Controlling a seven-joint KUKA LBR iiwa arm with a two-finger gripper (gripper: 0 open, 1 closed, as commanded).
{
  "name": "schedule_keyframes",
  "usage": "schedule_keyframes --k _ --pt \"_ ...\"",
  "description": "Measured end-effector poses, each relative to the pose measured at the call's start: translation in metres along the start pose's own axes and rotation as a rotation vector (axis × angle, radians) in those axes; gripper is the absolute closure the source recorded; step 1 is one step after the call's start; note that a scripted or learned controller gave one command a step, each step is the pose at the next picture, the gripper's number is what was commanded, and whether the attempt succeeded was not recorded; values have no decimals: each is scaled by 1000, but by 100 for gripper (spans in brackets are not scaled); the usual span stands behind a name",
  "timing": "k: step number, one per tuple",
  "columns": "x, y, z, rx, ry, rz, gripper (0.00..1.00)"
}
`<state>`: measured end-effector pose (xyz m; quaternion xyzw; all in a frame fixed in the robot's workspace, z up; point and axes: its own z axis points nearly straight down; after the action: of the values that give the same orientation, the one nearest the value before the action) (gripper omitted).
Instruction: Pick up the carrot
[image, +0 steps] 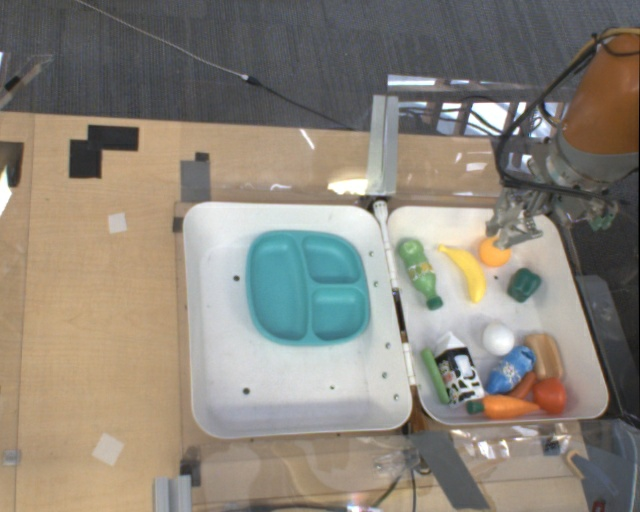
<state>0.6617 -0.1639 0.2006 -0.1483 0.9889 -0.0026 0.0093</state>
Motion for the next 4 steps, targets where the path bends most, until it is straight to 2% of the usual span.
schedule_keyframes --k 1,2,3,4 --pt "6 -6 -112 3 -3 -38 100" --pt "123 5 -227 12 -6 -79 100" --pt "156 3 -186 -5 7 -529 100" --pt "136 -2 -291 -2 3 -917 100"
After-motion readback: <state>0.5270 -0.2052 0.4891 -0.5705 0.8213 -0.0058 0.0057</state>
